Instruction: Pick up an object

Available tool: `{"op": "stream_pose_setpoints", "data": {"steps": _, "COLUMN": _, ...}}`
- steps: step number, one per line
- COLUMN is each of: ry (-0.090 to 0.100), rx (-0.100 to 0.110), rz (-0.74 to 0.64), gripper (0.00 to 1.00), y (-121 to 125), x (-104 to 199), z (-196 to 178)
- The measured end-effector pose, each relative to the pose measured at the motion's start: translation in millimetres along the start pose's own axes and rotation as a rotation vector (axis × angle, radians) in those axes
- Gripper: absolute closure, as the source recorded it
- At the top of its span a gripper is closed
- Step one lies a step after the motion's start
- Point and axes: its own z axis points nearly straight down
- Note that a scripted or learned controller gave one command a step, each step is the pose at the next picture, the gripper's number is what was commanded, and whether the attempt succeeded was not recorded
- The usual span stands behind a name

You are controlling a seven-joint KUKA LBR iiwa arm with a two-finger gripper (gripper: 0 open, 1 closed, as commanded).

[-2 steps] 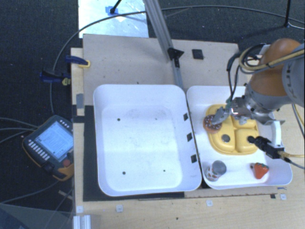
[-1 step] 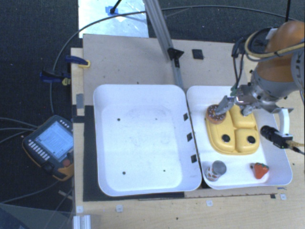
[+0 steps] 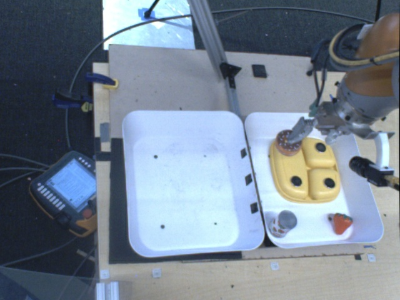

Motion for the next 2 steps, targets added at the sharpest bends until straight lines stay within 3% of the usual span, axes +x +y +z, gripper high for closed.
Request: {"op": "stream_pose_setpoints", "data": {"steps": 2, "ry": 0.003, "rx": 0.005, "rz": -0.004, "gripper": 1.0, "y": 11, "x": 99, "z": 25}}
